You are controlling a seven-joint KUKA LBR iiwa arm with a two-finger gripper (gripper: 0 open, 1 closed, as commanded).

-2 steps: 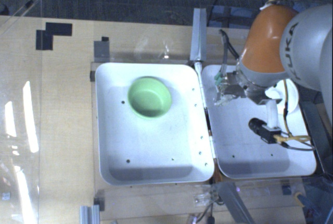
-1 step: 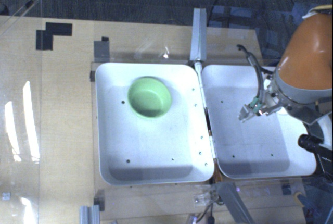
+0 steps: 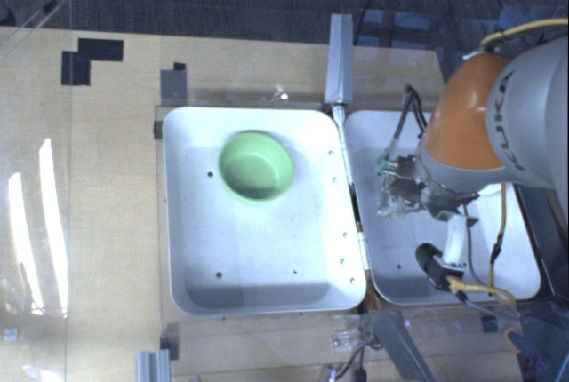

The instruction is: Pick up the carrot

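- Gripper (image 3: 397, 189): a cluster of dull metal parts at the wrist end, low over the left half of the right bin (image 3: 375, 278); how far it is open cannot be told, nor whether it grips or touches anything
- Carrot: its place cannot be told
- Arm (image 3: 533, 118): smooth grey casing with a glossy, rounded orange band (image 3: 462, 118), entering from the right
- Right bin: shallow, white, rounded corners, matte floor
- Left bin (image 3: 191, 287): same make, touching the right bin along one edge; small dark holes dot its floor
- Bowl (image 3: 256, 164): round, pale green, smooth, upright in the far half of the left bin
- Bench (image 3: 89, 194): pale wood grain
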